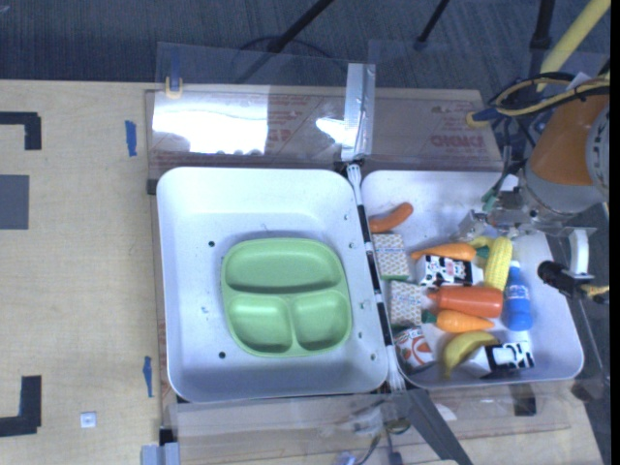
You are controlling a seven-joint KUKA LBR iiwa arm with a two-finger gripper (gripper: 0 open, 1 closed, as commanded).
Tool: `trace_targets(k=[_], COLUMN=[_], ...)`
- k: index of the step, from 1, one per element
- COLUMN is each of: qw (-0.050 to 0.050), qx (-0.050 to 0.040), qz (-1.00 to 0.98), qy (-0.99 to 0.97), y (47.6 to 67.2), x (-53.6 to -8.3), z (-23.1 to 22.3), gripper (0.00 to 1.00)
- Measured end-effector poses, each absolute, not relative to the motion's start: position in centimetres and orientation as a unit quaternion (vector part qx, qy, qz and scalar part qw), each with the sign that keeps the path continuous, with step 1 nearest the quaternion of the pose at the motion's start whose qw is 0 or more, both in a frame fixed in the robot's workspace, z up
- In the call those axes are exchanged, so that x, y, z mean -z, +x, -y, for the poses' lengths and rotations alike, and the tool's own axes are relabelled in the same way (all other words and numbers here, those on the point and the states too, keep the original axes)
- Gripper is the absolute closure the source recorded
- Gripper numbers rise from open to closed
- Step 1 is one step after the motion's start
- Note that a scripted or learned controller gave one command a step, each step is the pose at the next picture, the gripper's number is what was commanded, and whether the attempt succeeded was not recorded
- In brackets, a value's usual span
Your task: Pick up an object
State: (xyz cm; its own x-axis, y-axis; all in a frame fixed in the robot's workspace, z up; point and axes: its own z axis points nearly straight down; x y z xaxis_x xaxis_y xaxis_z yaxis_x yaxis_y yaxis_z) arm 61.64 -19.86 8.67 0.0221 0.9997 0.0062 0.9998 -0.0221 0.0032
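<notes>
Pale wooden bench (pixel 68 289) beneath two white bins (pixel 184 211), blue-grey carpet (pixel 97 17) beyond

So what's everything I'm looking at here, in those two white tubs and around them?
Shallow white plastic bins: 2, white, side by side on the bench; left bin, right bin.
Green plastic divided tray: 1, light green, three compartments, middle of left bin.
Orange toy sausage: 1, orange, top left of right bin.
Yellow toy corn cob: 1, yellow, right bin.
Orange toy carrot: 1, orange, centre of right bin.
Blue plastic bottle: 1, blue, beside the carrot.
Yellow toy banana: 1, yellow, front of right bin.
Robot arm: 1, grey with orange band, over the right bin's far right corner.
</notes>
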Motion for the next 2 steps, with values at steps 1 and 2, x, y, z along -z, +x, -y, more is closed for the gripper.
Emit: trace_targets(k=[1, 2], qw=[0.002, 0.001], qx=[0.0072, 0.005], qz=[0.721, 0.712], qy=[-0.693, -0.702], y=[58.1, 50.8], x=[-8.8, -8.9], z=[20.5, 20.3], gripper=[0.0, 0.0])
